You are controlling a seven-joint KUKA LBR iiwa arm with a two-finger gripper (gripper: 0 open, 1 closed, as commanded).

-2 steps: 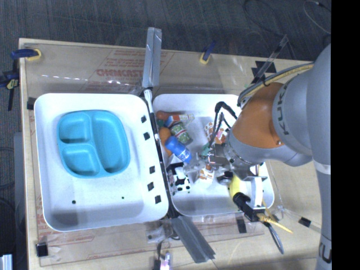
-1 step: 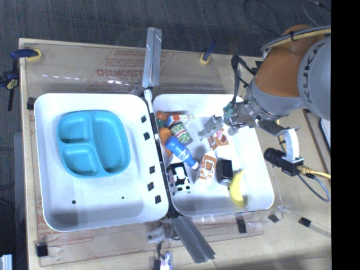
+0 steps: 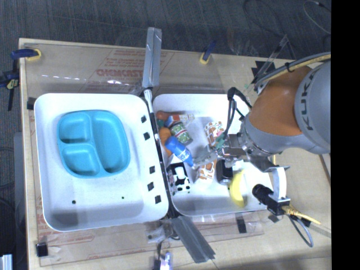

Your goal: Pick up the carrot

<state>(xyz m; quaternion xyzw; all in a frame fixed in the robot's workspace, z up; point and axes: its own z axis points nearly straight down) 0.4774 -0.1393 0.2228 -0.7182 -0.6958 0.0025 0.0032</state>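
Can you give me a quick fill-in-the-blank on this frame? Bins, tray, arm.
1. The blue divided tray lies in the ____ bin of the camera view.
2. The tray has ____ compartments.
3. The gripper hangs over the ____ bin, beside a yellow banana-like item.
4. The band above the arm's wrist is ____.

Missing words: left; three; right; orange

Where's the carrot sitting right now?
The carrot lies in the right bin, up against its left wall near the far end, beside a green-labelled can and just above a blue bottle.
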